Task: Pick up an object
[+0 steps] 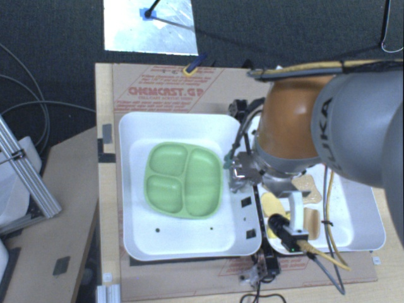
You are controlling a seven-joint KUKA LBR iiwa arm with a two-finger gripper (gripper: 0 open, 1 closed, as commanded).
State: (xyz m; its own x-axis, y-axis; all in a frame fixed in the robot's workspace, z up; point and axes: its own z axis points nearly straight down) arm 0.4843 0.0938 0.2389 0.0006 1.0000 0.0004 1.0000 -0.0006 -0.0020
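A light green divided plate (184, 179) lies flat in the left white bin (136, 232). My gripper (279, 183) hangs over the left part of the right white bin (366, 235), under the big grey and orange wrist that hides most of that bin. Just below the gripper a yellow object (272, 203) peeks out. Beside it are a tan, bread-like piece (307, 184) and a brown block-like piece (312, 220). Nothing shows between the gripper and these objects that tells whether it touches them.
The two bins meet at a dark divider (259, 213) right beside the gripper. They rest on a cardboard sheet (165, 87) on the bench. A shiny square panel (150, 17) lies on the floor beyond, and metal framing (25, 182) stands at the left.
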